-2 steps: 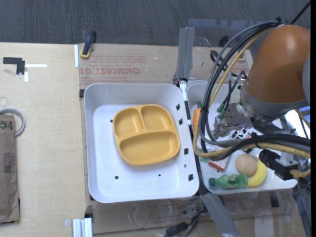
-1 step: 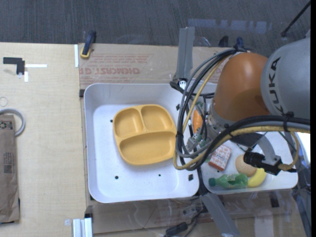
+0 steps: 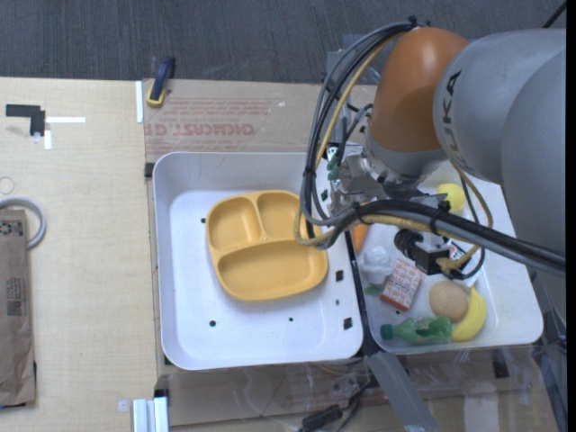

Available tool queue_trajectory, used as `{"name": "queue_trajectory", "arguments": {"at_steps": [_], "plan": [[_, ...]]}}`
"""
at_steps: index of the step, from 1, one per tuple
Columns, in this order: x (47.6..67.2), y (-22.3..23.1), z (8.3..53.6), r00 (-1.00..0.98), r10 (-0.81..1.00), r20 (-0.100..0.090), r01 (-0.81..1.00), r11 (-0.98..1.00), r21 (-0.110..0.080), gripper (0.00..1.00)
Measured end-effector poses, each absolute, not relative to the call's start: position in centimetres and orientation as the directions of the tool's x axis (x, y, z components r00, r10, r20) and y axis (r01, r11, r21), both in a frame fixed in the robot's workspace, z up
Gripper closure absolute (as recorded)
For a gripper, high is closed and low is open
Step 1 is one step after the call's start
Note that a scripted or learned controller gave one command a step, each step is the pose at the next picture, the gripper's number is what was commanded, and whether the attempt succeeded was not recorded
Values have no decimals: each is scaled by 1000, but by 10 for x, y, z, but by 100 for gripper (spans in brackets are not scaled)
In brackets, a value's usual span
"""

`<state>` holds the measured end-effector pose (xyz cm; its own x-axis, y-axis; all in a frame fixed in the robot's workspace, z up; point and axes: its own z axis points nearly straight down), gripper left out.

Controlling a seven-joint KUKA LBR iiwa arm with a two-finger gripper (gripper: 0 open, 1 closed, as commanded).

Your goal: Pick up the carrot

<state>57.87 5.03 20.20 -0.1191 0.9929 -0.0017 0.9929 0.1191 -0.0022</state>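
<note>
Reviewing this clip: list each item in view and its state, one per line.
yellow divided plate: upright in left bin, compartments bare.
carrot: in right bin, mostly hidden by the arm; not seen held.
banana: lying in right bin.
green item: lying at right bin's front edge.
red-and-white packet: lying tilted in right bin.
arm: over the right bin.

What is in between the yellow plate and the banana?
In the camera view, a red-and-white packet lies between the yellow plate and the banana.
</note>
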Motion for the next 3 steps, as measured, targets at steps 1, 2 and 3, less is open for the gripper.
{"name": "queue_trajectory", "arguments": {"at_steps": [1,2,3], "plan": [[579,49,210,-119,993,-4,993,119,-4,100],[597,102,299,-194,981,-3,981,194,-2,100],[609,97,190,-230,973,-2,973,230,-4,100]]}}
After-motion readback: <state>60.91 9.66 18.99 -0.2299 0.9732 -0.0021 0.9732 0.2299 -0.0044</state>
